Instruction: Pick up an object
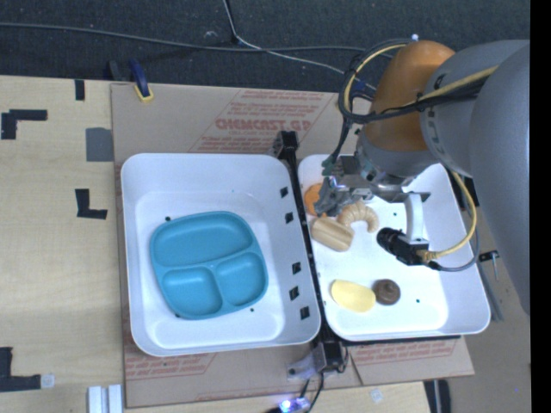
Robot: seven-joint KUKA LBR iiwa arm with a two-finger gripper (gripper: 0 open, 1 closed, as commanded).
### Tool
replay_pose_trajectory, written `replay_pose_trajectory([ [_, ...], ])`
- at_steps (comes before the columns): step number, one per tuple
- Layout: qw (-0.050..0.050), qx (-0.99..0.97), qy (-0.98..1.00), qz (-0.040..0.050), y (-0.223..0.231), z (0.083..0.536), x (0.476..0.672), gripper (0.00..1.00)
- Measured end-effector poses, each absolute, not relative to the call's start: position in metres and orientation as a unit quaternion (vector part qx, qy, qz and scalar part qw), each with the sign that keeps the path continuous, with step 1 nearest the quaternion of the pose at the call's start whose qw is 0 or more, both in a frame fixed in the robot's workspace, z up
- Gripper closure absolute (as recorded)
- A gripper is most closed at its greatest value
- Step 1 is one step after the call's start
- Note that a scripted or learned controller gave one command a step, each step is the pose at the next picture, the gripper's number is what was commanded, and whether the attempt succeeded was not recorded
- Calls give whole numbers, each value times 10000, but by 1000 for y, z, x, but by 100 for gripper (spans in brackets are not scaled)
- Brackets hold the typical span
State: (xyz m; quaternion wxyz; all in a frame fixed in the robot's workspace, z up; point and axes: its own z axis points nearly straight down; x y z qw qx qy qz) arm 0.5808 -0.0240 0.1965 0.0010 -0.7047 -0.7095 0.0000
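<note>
Nearest to us, at the front of the right bin point(465, 321), we see a pale yellow lump point(353, 295) with a small dark brown ball point(387, 292) just beside it. Further back in that bin lie a tan bread-like piece point(331, 234) and a curved tan pastry point(362, 216), touching or nearly so, and an orange thing point(312, 200) peeks out by the bin's left wall. We find the pincer point(331, 198) low over this cluster, just above the bread and pastry; we cannot tell how it stands or whether it has anything in it. Behind it rises the grey arm point(482, 101) with its orange band point(405, 80). Over in the left bin point(138, 179) we see a blue divided tray point(209, 262) lying flat. Both bins sit on a cardboard sheet point(258, 119) on the bench point(52, 231).
</note>
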Motion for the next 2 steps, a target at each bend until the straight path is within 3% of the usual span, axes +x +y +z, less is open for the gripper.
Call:
replay_pose_trajectory([
  [2, 1, -7049, -7093, -6, 67, 227, 620, 100],
])
